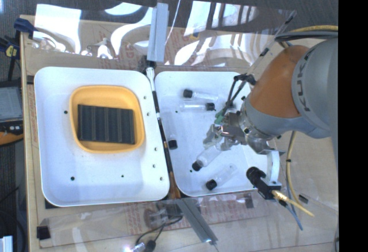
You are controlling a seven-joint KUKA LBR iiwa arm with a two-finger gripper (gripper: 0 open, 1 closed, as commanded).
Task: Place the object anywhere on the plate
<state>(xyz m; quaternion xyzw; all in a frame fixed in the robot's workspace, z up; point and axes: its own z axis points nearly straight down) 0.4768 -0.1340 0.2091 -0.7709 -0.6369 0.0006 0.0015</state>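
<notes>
Two shallow white bins sit side by side on the desk (86,228), divided by a raised rim. The left bin (52,176) carries the plate (107,97), a yellow-rimmed tray with a dark ribbed insert. The right bin (172,147) holds several clear vials with black caps, lying on their sides and well apart from the plate.

The tool (221,137) hangs low over the middle of the right bin, just above or touching one vial (206,159) that lies at a slant. Whether its fingers are spread or pressed together cannot be told; glare and the wrist hardware obscure them. No vial can be confirmed between the fingers.

Risks noted:
- The vials are smooth, round and transparent. A grip off the axis would likely squeeze one out sideways or set it rolling.
- Two more vials (221,176) (198,95) lie near. A wide approach could nudge them.
- Transfer must clear the central rim (161,136). A low carry could knock the vial loose.
- The plate's ribbed insert may let a released vial roll toward its edge.
</notes>
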